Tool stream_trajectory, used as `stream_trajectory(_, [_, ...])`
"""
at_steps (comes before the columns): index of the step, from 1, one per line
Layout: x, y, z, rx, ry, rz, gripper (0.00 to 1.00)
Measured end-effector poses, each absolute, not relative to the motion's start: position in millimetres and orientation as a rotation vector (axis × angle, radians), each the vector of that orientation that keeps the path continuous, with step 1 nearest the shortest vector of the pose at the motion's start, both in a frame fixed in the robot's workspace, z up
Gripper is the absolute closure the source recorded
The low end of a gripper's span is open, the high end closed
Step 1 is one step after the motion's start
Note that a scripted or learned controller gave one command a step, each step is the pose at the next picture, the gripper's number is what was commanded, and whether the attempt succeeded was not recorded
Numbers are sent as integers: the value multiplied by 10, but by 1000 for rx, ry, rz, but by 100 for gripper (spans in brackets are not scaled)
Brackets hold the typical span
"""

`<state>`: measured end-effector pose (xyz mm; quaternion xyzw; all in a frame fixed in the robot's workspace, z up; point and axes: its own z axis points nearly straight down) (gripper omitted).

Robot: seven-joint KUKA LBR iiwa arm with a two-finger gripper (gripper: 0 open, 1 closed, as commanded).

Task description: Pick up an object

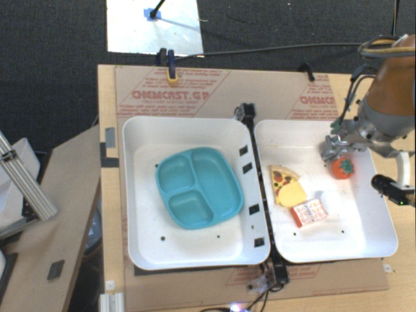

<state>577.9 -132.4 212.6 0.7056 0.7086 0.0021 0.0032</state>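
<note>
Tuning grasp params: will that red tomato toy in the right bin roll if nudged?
Probably. The tomato looks round, so a side push could send it across the bin floor. It looks like a toy, likely light. Its smooth skin may slip from the fingers.

Place: I'm working in a robotics lab.
Evidence: my bench (195,83) is board with clamps (170,64), cables (286,44), aluminium framing (26,184), dark carpet (52,44).

Dark carpet floor (52,44), white sheet (153,18), cardboard-topped bench (195,86)
</note>
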Motion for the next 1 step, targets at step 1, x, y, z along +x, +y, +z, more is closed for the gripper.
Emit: stream_trajectory(1, [5808,-778,2235,2210,2232,6,100])
